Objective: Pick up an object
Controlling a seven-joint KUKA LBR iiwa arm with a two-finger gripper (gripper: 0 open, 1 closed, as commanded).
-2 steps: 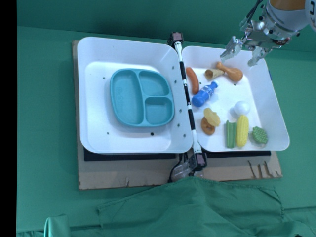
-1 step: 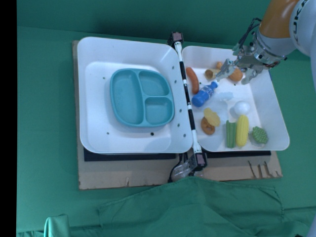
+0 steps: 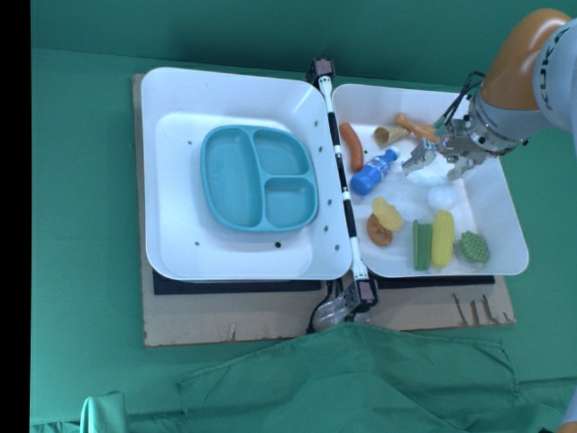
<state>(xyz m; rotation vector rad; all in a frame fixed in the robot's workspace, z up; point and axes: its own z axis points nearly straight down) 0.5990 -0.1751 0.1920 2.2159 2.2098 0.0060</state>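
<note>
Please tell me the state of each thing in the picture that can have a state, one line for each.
Turquoise plastic plate with three compartments: lying flat in the left bin, nothing in its compartments.
Blue plastic bottle with white cap: lying on its side, cap on.
Yellow corn cob: lying flat beside the green vegetable stick.
Red sausage: lying flat near the divider.
Hand: fingers spread, above the right bin, holding nothing.

Bright, even overhead light w/ a green cast from the cloth (image 3: 90,242); shadows soft and short. White bins (image 3: 180,106) nearly blown out, so pale items in the right bin (image 3: 505,233) wash out. Sharp enough overall, slight softness on the arm (image 3: 532,43); no obvious edge distortion.
</note>
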